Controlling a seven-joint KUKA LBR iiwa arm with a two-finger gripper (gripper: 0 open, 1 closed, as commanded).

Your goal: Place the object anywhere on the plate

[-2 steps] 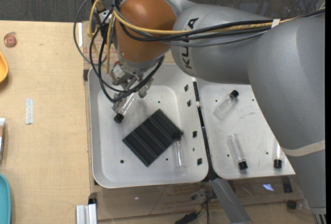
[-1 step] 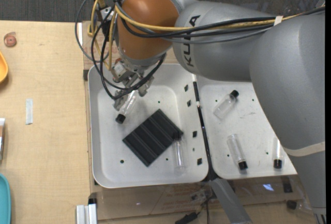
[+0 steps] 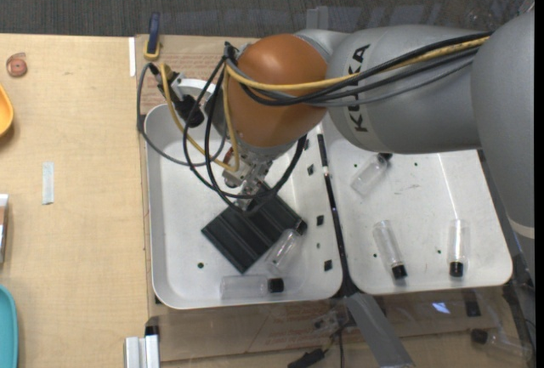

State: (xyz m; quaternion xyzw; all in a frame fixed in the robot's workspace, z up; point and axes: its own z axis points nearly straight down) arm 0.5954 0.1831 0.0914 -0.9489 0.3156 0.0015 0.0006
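Over the left bin (image 3: 170,273) hangs the grey arm (image 3: 408,86), its orange band (image 3: 276,90) covering the bin's upper part. Below it the gripper (image 3: 246,184) points down at a black ribbed plate (image 3: 246,234) lying flat on the bin floor; whether its fingers are open or closed cannot be told (cables crowd around them). A clear vial (image 3: 285,247) rests against the plate's right corner, another (image 3: 251,284) near the front wall. Across the right bin (image 3: 425,273) lie 3 vials (image 3: 387,249).

Black letters reading "KUKA" run along the grey arm (image 3: 399,94) in the upper middle of the frame.
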